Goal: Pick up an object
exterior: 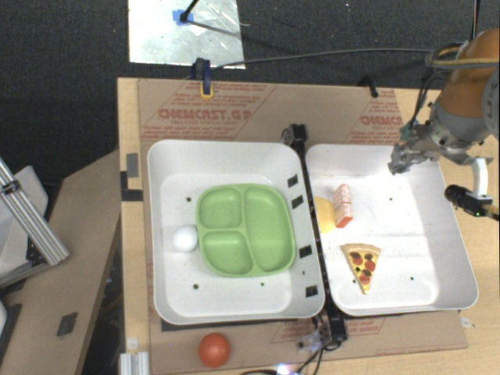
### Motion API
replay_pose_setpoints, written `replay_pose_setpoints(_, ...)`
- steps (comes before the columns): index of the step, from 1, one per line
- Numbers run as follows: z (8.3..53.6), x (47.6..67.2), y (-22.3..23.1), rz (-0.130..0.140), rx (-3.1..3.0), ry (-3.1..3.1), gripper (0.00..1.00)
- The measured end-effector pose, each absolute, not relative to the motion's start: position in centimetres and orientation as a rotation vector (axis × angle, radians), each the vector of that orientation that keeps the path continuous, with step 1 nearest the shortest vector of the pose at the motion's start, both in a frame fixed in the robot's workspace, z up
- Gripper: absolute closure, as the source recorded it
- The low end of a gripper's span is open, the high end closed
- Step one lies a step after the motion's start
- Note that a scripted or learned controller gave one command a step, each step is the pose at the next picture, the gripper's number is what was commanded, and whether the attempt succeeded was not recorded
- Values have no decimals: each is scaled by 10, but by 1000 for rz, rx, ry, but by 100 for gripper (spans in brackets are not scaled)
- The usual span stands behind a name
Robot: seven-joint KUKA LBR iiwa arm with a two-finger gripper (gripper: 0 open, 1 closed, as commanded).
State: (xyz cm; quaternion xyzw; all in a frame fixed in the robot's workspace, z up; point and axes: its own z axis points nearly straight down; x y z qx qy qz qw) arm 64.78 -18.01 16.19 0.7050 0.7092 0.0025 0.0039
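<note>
Two white bins [234, 307]; jaws [405, 161] above pizza slice [362, 264].

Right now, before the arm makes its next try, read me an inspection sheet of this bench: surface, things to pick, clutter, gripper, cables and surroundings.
Surface: brown board with red lettering, bearing the left bin and right bin side by side.
Job's things: green divided tray and white ball in the left bin; pizza slice toy, pink and orange stick and yellow piece in the right bin.
Clutter: orange ball on the board, in front of the left bin.
Gripper: gripper over the right bin's far edge, apart from the toys; finger state unclear.
Cables: thin cable running across the dark background.
Surroundings: silvery sheet beyond the board; metal frame at left.
</note>
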Motion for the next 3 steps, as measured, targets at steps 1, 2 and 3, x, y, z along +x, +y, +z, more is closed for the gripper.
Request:
replay_pose_setpoints(1, 207, 646, -180, 6, 2210, 2223, 100)
replay_pose_setpoints(2, 273, 647, -183, 8, 2208, 2222, 100)
replay_pose_setpoints(3, 259, 636, -137, 2, 2212, 2231, 100)
